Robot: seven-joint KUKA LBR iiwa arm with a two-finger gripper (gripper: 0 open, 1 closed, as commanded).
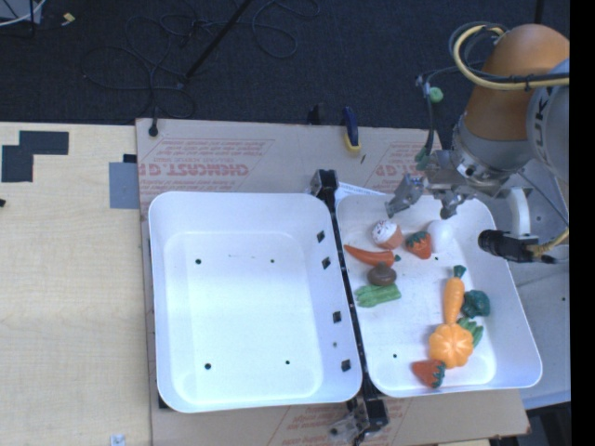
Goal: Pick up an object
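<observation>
Your gripper [426, 202] hangs over the right bin's [521, 342] far edge, fingers spread apart with nothing between them. Nearest the camera, the carrot [453, 297] lies lengthwise, its green top toward the arm, just above the orange pumpkin [451, 345]. You'll find the small white-and-orange piece [386, 233] under the gripper hard to identify
</observation>
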